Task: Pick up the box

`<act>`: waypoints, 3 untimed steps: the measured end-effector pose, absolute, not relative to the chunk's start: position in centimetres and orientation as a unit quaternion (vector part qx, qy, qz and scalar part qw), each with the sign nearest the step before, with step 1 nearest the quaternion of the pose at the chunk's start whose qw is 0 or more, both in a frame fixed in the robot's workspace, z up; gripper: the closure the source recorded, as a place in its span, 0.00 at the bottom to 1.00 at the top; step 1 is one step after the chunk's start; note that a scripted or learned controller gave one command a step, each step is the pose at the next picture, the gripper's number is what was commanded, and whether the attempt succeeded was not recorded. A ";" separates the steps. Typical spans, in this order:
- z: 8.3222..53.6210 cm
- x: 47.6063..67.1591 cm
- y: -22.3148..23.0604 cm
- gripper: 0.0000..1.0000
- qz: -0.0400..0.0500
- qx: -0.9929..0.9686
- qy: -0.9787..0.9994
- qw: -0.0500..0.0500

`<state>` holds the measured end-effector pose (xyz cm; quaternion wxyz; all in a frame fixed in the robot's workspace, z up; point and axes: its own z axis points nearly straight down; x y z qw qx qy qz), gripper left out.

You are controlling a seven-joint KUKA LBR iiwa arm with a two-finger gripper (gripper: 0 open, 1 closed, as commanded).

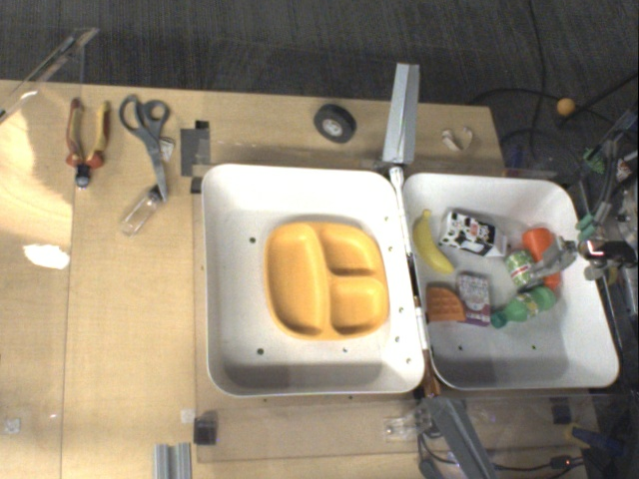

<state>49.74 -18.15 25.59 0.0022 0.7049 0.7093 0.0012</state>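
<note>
The box (469, 232) is a small white carton with black patches. It lies flat and slightly tilted in the back left part of the right bin (589, 367), just right of a banana (432, 244). My gripper (551, 259) reaches in low from the right edge of that bin. It sits over a green can (520, 265) and an orange item (539, 239), roughly 80 pixels to the right of the box and not touching it.
The right bin also holds a brown item (446, 304), a grey-purple packet (473, 291) and a green bottle (521, 308). The left bin (235, 267) holds a yellow divided tray (325, 276). Scissors (150, 133), pliers (85, 140) and a tape roll (334, 122) lie on the bench behind.
</note>
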 end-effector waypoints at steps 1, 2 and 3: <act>15.8 56.5 -11.7 0.00 0.001 0.643 0.766 0.001; 9.5 53.8 -12.9 0.00 0.002 0.600 0.800 0.003; 10.6 54.1 -12.8 1.00 0.004 0.599 0.801 0.006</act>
